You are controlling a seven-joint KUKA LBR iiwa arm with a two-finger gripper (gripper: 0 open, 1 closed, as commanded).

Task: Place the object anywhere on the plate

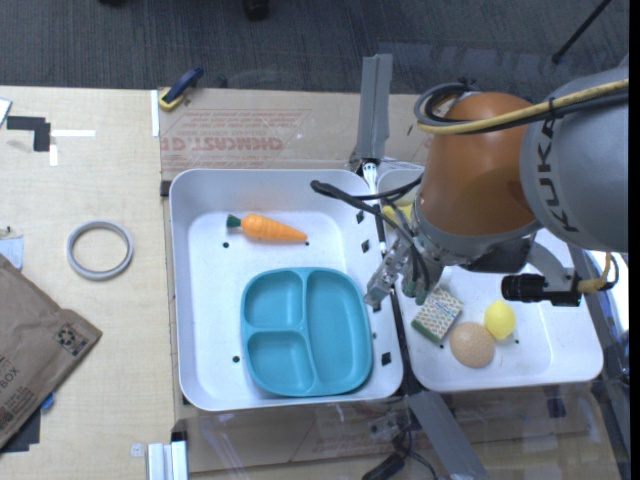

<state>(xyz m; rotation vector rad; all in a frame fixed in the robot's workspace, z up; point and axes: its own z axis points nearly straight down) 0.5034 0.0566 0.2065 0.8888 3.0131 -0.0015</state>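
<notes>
Plate (305,330), blue with three compartments, lies in the left bin (181,268), toward its front, and you can see all of it. An orange carrot (270,229) with a green stub lies behind the plate, apart from it.

For writing, you can read "KUKA" in white on the grey arm (590,158), the letters running sideways. The cardboard sheet (250,128) behind the bins has red print that stands upside down to you and is hard to read. The brown package (35,353) at the left edge shows "BOX", with the rest cut off.

The arm bends in from the right, its orange band large over the right bin (560,373). Its gripper (398,280) points down at the seam where the two bins meet, just beside the plate's right rim.

You cannot tell whether the gripper is clenched or released; cables and its own body crowd it. Just right of it lie a patterned sponge (437,315), a yellow lemon (499,319) and a tan egg (471,345), close together.
</notes>
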